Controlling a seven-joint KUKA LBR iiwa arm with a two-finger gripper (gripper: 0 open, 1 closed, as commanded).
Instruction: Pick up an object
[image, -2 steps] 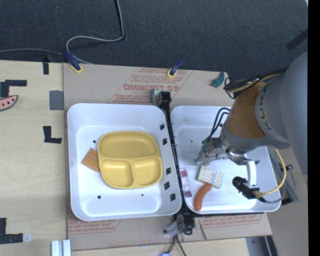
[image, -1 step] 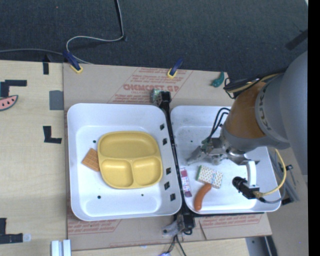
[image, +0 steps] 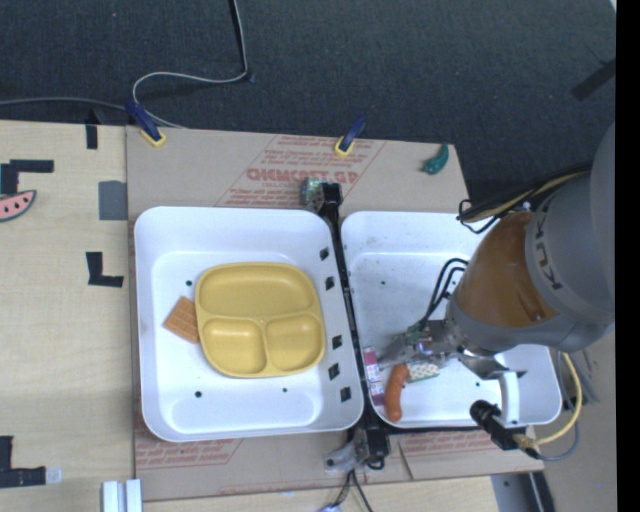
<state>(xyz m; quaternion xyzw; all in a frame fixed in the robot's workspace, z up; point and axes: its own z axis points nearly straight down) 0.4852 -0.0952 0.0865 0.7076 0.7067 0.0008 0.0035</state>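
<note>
In the right bin (image: 400, 250) an orange sausage-shaped object (image: 395, 391) lies near the front left corner, beside a small pink-and-white packet (image: 373, 374). A small patterned object (image: 424, 370) sits just right of the sausage. My gripper (image: 418, 345) hangs low over these objects, reaching in from the right under the grey arm and its orange band (image: 505, 280). Its fingertips are dark and blurred against the clutter.
The left bin (image: 160, 400) holds a yellow divided plate (image: 262, 317) with a brown wafer-like piece (image: 181, 320) tucked at its left edge. A black divider (image: 338, 300) runs between the bins. Cables and clamps lie on the cardboard behind.
</note>
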